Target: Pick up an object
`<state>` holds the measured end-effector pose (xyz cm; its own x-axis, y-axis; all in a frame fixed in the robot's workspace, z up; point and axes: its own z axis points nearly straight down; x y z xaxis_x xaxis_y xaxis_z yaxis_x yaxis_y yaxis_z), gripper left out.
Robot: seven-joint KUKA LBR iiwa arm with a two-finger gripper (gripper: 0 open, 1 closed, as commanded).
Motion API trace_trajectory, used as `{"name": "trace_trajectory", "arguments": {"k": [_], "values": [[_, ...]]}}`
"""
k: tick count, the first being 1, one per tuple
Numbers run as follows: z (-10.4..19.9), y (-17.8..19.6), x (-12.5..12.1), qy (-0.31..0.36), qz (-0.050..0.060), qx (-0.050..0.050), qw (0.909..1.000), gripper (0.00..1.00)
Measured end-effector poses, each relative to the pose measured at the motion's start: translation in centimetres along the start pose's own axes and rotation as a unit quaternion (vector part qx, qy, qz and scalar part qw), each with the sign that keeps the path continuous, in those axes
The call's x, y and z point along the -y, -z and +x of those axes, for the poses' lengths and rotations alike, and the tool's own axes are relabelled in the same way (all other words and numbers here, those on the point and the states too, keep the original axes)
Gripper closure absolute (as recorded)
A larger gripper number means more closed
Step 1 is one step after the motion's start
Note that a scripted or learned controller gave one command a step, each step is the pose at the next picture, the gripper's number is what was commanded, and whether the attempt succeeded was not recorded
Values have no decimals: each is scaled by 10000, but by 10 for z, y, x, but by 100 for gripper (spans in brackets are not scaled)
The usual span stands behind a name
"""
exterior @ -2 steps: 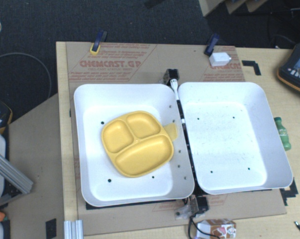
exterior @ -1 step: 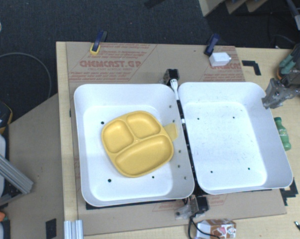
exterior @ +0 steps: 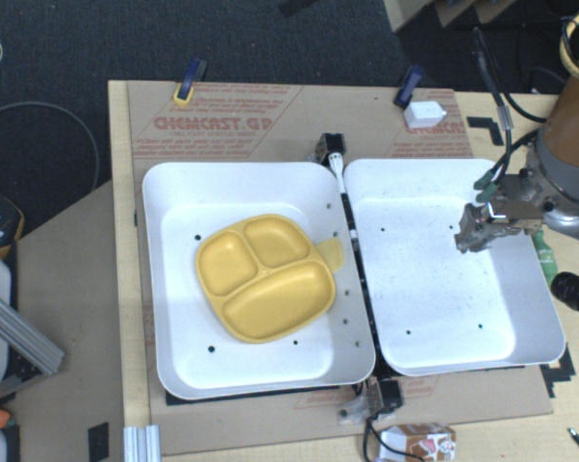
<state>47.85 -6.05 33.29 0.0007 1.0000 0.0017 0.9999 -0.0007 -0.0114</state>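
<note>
Reaching the yellow divided plate in the left bin means crossing from the right bin, where the gripper hangs, its grip state unreadable, and biting a rim.

A grey robot arm is seen, round and smooth like a thick pipe. A brownish-orange band is wrapped around it above the wrist. Black cables are strung along it, and a thin green wire is looped near the wrist. At the end, a small gripper is fitted, made of dark grey metal blocks.
</note>
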Motion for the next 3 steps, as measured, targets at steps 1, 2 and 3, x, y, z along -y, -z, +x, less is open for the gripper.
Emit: {"name": "trace_trajectory", "arguments": {"k": [1, 2, 3], "values": [[60, -23, -1, 32, -34, -1, 10000, 100], [54, -7, -1, 2, -72, 10, 10000, 100], [99, 81, -1, 30, -106, 3, 9999, 100]]}}
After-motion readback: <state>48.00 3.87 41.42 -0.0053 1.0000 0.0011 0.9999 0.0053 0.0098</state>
